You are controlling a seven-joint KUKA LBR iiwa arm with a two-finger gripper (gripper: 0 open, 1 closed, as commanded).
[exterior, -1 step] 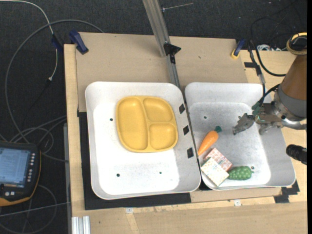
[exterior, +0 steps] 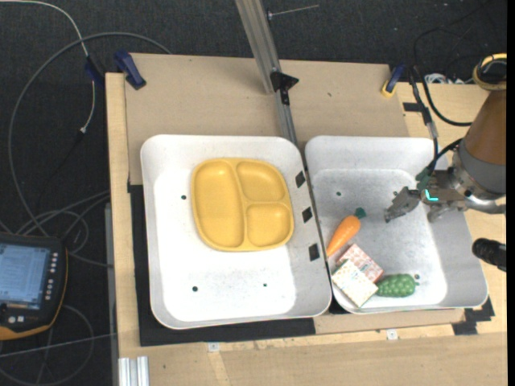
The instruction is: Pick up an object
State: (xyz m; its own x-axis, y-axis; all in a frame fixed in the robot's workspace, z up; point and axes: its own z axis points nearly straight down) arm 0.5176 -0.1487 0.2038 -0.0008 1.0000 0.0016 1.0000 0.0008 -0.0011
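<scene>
An orange toy carrot with a small green top lies near the left wall of the right bin. Just below it rests a small patterned box, and a green knobbly toy sits beside that box at the bin's front. My gripper hangs over the right bin's middle right, pointing left, with nothing visible between its fingers. It stands apart from the carrot, up and to its right.
The left bin holds a yellow divided plate. A metal pole rises behind the bins. Blue clamps sit at the bench's back corners. Cables and a pendant lie to the left, off the bench.
</scene>
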